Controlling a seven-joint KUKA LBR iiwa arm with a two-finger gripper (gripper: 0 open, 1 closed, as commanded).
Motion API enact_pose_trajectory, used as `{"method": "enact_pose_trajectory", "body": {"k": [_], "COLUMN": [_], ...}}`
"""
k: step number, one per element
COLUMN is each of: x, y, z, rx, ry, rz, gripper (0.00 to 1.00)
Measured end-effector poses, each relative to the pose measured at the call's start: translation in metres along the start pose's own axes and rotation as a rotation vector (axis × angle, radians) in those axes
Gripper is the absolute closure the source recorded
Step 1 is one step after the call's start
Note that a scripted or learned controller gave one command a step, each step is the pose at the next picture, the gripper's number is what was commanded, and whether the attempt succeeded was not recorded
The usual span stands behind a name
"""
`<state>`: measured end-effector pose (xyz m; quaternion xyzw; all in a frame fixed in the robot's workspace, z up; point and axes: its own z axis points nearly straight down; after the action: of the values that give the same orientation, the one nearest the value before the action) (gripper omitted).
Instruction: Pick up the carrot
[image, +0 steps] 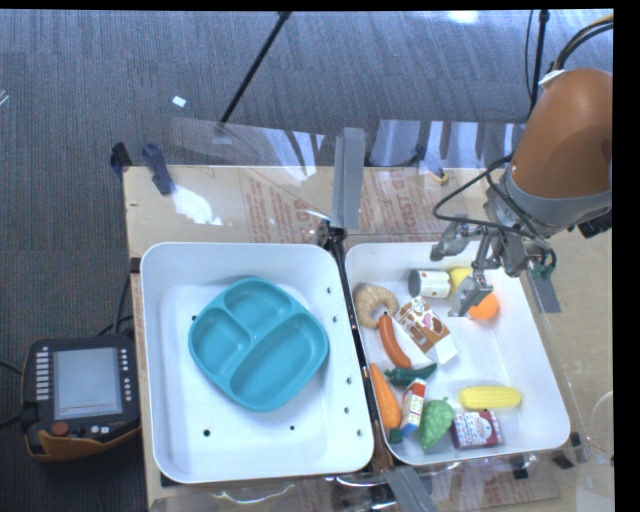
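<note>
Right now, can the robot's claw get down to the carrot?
Probably yes. The carrot lies on top by the right bin's left wall, uncovered. The claw hangs farther back, near the orange; a hot dog and a green pepper crowd it.

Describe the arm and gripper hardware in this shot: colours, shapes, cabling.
The arm's wrist section is a bulbous, glossy orange-brown dome sitting on a grey ring. Below it hangs a compact grey and silver metal gripper with slim fingers. Thin black cables loop loosely out of the wrist's side and around the gripper body. A small green detail shows near the gripper's right edge. No readable markings.
</note>
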<state>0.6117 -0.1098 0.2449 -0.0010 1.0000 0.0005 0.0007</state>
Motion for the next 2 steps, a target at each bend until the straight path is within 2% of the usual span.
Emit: {"method": "enact_pose_trajectory", "body": {"k": [1, 2], "x": [-0.031, -0.017], "y": [-0.062, -0.100], "z": [0.050, 0.160], "rx": [0.000, 0.000], "ry": [0.001, 0.006], "rz": [0.252, 0.445], "gripper": [0.00, 0.00]}}
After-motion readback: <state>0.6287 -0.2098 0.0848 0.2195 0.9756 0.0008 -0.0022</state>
